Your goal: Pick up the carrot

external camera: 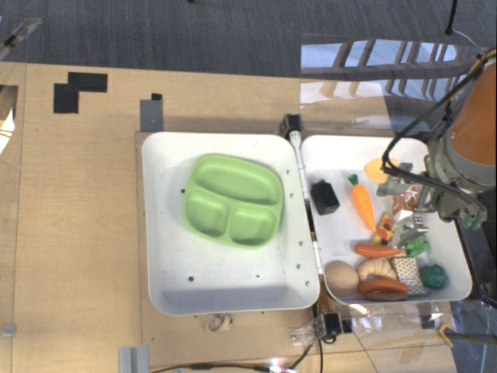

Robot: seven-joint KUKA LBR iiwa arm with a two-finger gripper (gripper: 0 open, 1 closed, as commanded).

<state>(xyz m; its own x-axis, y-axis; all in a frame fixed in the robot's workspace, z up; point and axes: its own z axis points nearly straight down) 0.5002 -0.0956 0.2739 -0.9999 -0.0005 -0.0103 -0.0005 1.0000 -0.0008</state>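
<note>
From my remote station I record the wooden bench (78,208) as the largest item, carrying two shallow white bins side by side. The left bin (167,286) holds a green divided plate (231,199) with three compartments, set near the bin's middle and slightly tilted in plan. The right bin (334,162) holds the clutter, gathered mostly along its near and right portions.

The arm (475,134) enters from the right, its orange band visible above the grey wrist, and the gripper (410,208) hangs over the right half of the right bin. I cannot tell how its hand is set; the metal parts merge with the objects beneath, and I see nothing clearly caught in it.

The carrot (362,203), orange with a green top, lies on the floor of the right bin, near its centre, green end pointing toward the far side. It sits just left of the gripper and apart from it. A black block (324,196) lies to the carrot's left, near the divider between the bins.

Along the near edge I note a tan egg-shaped item (340,276), a red sausage (382,287), a second red sausage (379,249) and a dark green item (433,275). A yellow item (376,169) lies beyond the carrot.
</note>
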